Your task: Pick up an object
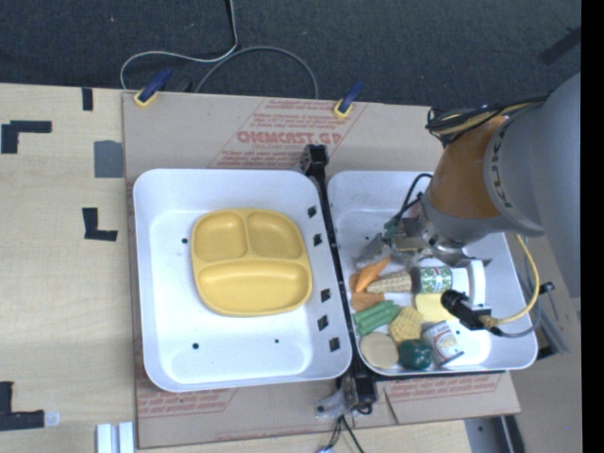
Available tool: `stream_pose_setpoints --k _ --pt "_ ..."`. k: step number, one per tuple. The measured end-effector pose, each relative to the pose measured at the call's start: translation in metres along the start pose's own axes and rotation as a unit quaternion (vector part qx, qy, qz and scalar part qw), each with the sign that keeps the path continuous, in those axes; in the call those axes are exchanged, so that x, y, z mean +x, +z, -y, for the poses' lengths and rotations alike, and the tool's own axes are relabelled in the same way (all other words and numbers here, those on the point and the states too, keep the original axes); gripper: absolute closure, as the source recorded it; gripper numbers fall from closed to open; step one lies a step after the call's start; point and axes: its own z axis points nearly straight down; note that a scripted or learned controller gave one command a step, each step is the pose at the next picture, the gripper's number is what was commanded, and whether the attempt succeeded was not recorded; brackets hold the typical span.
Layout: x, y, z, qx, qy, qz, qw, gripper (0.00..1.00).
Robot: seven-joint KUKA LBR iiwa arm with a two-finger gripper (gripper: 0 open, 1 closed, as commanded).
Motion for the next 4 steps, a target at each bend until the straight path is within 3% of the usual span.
stream_pose_setpoints --k 1,2,3,4 --pt "-0.058 -0.109 -0.015 -0.001 0.002 0.001 1.0000 0.00" --pt "-0.067 0.006 -0.045 0.003 -0.001 0.000 1.0000 0.00" --pt "-0.114 -0.060 -0.075 0.001 0.000 0.000 1.0000 0.00" --pt "-0.074 0.007 -0.100 0.005 -0.002 -0.001 1.0000 0.00"
